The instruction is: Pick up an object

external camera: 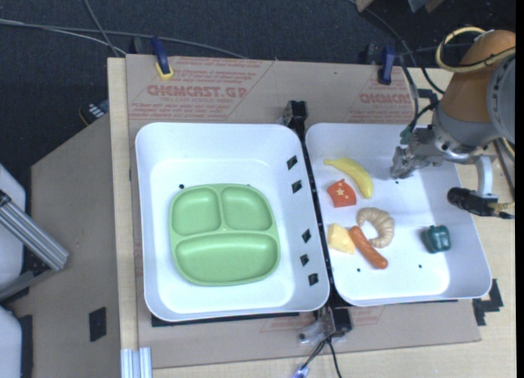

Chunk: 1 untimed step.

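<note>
Bench (pixel 205 94): flat board surface printed with red lettering, held at its far edge by two clamps, one blue-and-yellow (pixel 163 61) and one blue (pixel 386 64). Lying directly on it: right bin (pixel 458 282), white and shallow, beneath and around the gripper (pixel 402 164); left bin (pixel 155 204), white and shallow, touching the right bin on the side away from the gripper.

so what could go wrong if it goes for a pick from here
1. The gripper sits over bare floor in the right bin, beside the banana rather than above it; a straight descent would likely close on nothing.
2. The carrot, pastry ring and yellow piece touch, so a grab there may nudge or snag a neighbour.
3. The green piece lies near the bin's right wall, leaving little room.
</note>
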Tool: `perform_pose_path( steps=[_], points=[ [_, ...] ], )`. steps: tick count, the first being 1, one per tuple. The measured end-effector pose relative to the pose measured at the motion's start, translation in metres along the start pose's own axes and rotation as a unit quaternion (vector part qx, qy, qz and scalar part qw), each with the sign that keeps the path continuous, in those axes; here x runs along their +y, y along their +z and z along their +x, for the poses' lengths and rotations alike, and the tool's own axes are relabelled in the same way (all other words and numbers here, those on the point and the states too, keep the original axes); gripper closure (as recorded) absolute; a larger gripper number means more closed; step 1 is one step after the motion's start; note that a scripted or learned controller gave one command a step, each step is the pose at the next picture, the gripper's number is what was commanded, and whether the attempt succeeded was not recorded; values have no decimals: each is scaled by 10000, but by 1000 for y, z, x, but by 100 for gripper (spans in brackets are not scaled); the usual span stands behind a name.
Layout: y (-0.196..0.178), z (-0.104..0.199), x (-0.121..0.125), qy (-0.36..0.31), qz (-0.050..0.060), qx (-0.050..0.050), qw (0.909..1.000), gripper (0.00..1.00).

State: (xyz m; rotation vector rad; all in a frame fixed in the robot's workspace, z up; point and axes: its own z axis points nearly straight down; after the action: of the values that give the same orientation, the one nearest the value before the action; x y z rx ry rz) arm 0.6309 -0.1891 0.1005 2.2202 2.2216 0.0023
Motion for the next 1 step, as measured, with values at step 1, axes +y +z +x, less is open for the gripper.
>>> perform_pose_path(
  steps=[1],
  points=[
    [-46,-2,-4,7,-15,-9,10000,100]
  ],
)
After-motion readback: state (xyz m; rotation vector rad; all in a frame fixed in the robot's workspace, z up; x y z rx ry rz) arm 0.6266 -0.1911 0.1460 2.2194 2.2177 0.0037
